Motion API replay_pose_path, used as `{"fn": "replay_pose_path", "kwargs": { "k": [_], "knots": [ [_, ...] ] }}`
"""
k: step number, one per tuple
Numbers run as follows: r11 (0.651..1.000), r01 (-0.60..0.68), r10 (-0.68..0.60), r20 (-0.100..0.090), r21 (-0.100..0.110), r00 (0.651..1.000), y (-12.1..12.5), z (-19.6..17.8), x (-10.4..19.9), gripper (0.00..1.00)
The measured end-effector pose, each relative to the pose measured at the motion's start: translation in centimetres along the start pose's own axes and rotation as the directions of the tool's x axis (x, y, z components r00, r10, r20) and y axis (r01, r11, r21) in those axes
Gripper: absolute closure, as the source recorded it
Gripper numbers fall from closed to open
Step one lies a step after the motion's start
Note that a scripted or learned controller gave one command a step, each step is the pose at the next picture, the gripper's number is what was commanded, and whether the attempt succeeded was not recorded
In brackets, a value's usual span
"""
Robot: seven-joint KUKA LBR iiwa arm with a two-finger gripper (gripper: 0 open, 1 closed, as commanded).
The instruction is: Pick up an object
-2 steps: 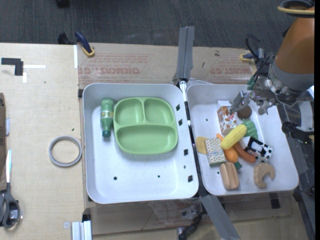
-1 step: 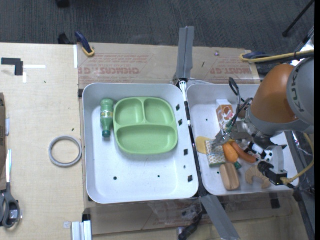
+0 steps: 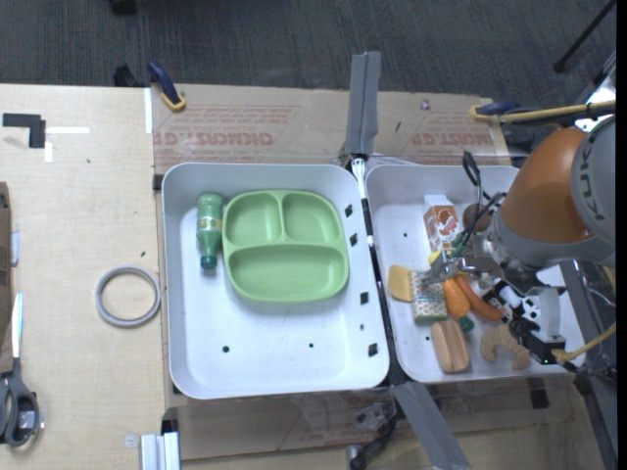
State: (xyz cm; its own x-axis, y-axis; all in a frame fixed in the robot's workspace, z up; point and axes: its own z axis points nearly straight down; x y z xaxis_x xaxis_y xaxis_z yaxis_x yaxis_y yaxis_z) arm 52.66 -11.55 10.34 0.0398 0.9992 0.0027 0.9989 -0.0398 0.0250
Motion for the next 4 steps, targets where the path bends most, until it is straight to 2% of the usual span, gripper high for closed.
{"fn": "replay_pose_path", "kwargs": {
  "k": [1,2,3,4],
  "knots": [
    [1.0,-0.007,0.007,0.005,-0.001,1.0,0.1,-0.9,-0.4,1.0],
    [1.0,-0.007,0.007,0.005,-0.001,1.0,0.0,-0.9,-0.4,0.0],
    [1.0,0.024,-0.024,0.005,0.001,1.0,-2.7,0.2,0.6,0.0],
    [1.0,0.02,-0.02,0.004,0.009,1.0,-2.8,-0.4,0.5,1.0]
  ]
}}
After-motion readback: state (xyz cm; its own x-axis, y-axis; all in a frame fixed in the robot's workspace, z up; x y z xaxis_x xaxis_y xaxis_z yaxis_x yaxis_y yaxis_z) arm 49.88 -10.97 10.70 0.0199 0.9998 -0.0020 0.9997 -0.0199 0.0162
